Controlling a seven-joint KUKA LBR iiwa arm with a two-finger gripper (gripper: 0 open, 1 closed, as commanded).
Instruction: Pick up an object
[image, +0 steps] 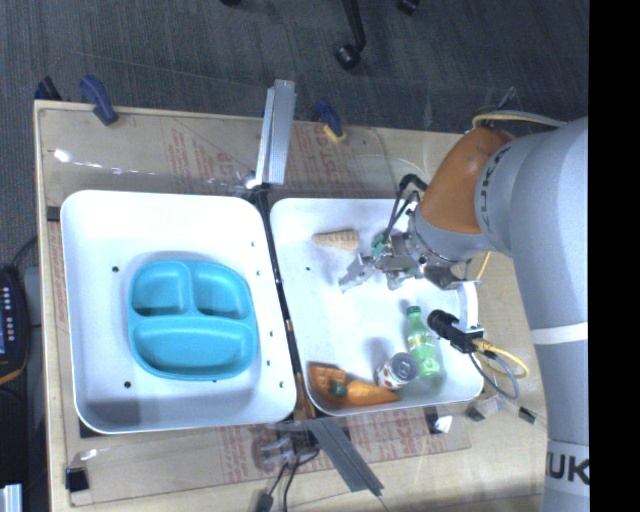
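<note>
Carrot-shaped orange toy (352, 389), small round can (397, 371) and green plastic bottle (421, 343) crowd the right white bin's (300, 280) near edge, risking a nudged neighbour; farther back, the metal two-finger gripper (358, 270) hangs with jaws apart and empty near a tan cone-shaped piece (336, 239), its wrist hiding the bin floor behind.

A pale wooden counter (150, 150) is occupying most of the view, lying under clear sheeting with red printing. Blue clamps (97, 98) are gripping its far edge. A grey metal bar (275, 130) is standing at mid-rear. Dark grey carpet (200, 45) is showing beyond, with black chair castors (349, 53) resting on it. Light is falling evenly from overhead.
</note>
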